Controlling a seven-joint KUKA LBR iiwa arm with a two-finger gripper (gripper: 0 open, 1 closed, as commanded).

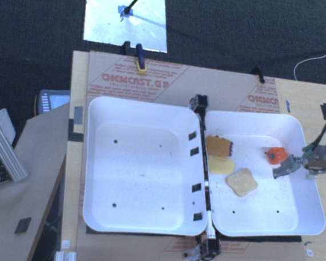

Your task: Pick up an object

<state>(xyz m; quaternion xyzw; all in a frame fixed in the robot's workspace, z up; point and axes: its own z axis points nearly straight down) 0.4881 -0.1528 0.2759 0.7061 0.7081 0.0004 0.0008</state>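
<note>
The right white bin (309, 221) holds several small items. An orange-and-brown block (219, 145) lies near its left wall, with a pale yellow piece (221, 165) just below it. A tan toast-shaped piece (242, 182) rests toward the middle. A small orange-red object (275, 155) sits at the right of the bin's middle. My gripper (285, 167) reaches in from the right edge and hangs low, just below and to the right of the orange-red object, close to it.
The left white bin (92, 149) sits beside the right one, with a black-clipped divider (201, 165) where they meet. Both rest on a cardboard sheet (156, 80) over the bench. A cable (313, 55) trails at the upper right.
</note>
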